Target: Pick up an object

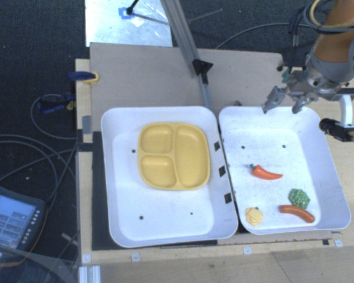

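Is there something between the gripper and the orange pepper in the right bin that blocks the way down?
Nothing visible does. The gripper, fingers open, hangs above the far rim of the right bin. The orange pepper lies nearer the camera on bare floor; the broccoli, sausage and yellow toy lie beyond it.

orange pepper (pixel 265 172), broccoli (pixel 299 197), sausage (pixel 296 213), cauliflower (pixel 254 216)

Light is even and fairly bright, coming from above. The two white bins (pixel 165 229) are near overexposed, their walls losing detail. Shadows are faint and soft, with a thin one under the yellow tray (pixel 174 156). A bright patch of glare lies on the floor (pixel 115 5) at top. The dark carpet is noisy. The whole picture is slightly soft and grainy, with small toys blurred.
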Tool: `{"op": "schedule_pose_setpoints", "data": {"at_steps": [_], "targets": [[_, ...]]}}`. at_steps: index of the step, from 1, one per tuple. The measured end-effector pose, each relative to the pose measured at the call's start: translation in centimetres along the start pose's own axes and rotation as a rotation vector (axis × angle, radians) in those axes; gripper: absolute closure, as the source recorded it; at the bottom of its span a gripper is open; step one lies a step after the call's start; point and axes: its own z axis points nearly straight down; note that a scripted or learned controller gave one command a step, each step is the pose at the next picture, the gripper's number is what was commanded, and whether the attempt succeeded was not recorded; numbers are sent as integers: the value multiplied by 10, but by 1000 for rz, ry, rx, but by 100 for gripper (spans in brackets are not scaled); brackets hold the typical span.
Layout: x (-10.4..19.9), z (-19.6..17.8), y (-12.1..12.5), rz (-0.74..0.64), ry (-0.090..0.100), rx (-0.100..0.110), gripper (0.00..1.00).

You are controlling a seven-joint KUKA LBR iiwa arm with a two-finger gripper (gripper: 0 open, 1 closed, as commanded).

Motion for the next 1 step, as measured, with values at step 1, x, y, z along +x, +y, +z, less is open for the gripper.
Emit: {"op": "schedule_pose_setpoints", "data": {"at_steps": [1], "targets": [[0,0,0,0,-1,0,0]]}}
